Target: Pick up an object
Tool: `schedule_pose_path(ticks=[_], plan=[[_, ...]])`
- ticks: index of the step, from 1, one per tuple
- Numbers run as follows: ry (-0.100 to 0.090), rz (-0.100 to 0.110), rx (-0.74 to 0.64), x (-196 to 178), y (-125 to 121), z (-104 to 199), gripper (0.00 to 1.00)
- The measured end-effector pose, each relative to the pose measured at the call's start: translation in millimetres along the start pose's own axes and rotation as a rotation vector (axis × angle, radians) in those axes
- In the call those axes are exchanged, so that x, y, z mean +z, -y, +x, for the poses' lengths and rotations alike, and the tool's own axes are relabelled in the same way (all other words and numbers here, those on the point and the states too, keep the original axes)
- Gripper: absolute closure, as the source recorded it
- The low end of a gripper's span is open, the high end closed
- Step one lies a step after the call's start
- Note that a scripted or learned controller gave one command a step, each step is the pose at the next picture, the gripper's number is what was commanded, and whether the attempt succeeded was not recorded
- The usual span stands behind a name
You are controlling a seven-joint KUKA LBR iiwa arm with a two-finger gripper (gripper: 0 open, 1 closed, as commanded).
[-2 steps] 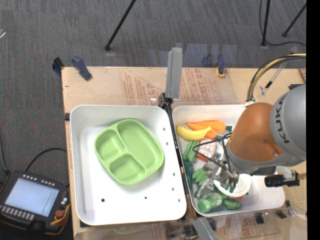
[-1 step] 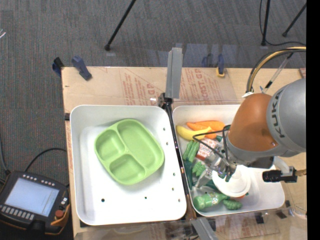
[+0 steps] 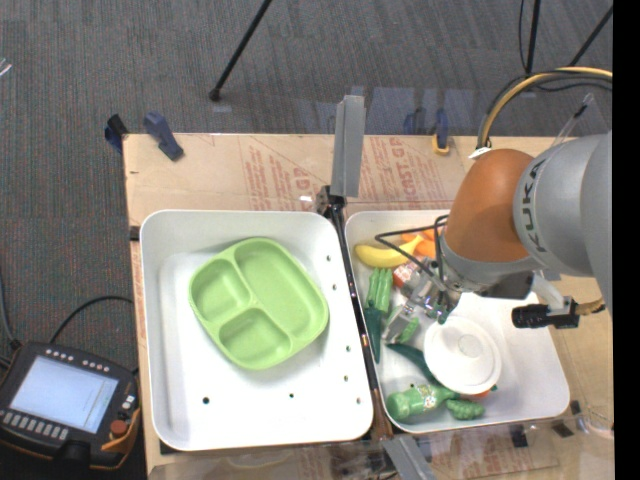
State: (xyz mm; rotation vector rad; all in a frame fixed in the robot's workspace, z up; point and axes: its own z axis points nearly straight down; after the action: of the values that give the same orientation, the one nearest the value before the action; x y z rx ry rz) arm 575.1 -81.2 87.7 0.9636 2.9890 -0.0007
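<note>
Toys crowd the right bin (image 3: pixel 545 393), and any of them could serve as the object to pick up; we take that bin as our landmark. At its near edge lies a green bottle (image 3: pixel 418 402), on its side. Just behind it, toward the bin's middle, sits a white lidded bowl (image 3: pixel 462 355), upright, with a dark green piece (image 3: pixel 405 352) poking out from under its left side. Along the bin's left wall lies a green cucumber-like toy (image 3: pixel 379 290), and beyond that, near the far left corner, a banana (image 3: pixel 377 256) beside something orange (image 3: pixel 423 244).

Over the middle of the bin we see the gripper (image 3: pixel 412 313), reaching in low from the right, just left of the bowl and right of the cucumber. We cannot tell how the jaws stand; nothing visible sits between them. We judge it is lowered here because this is where the clutter is thickest.

Left of the bin, a second bin (image 3: pixel 160 318) holds a green divided plate (image 3: pixel 258 301), lying flat. Beyond both, bare cardboard (image 3: pixel 230 168) covers the bench.
</note>
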Motion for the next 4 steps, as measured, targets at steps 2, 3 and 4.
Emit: schedule_pose_path(ticks=[2,3,4], plan=[[-0.005,0.002,0.220,1.6,-5.7,-37.1,0.00],[0.001,0.003,0.177,-0.4,13.4,2.5,0.00],[-0.003,0.002,0.171,-8.7,11.0,4.1,1.00]])
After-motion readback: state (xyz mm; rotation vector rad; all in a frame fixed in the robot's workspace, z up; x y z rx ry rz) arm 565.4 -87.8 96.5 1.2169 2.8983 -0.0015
